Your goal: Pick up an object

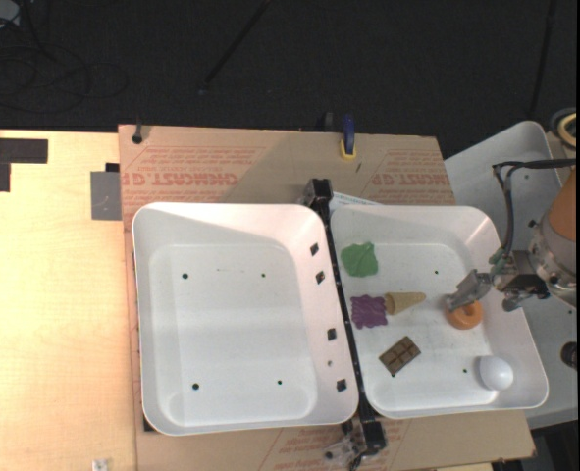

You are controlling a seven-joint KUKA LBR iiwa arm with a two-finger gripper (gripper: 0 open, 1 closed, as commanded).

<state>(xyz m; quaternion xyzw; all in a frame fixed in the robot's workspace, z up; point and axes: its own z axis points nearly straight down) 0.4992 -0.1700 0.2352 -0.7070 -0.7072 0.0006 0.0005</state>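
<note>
The gripper [463, 298] hangs low in the right bin [510, 253], directly over an orange object [465, 315]; how wide it stands cannot be told. Left of it lie an ice-cream cone [404, 303], a purple piece [368, 311] and a green piece [359, 259], with a brown chocolate bar [399, 355] below-left. A white ball [494, 371] sits below, near the bin's corner.

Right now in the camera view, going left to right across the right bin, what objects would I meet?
Green lumpy toy → brown chocolate-bar block → orange round object, the gripper right over it → white ball.
</note>
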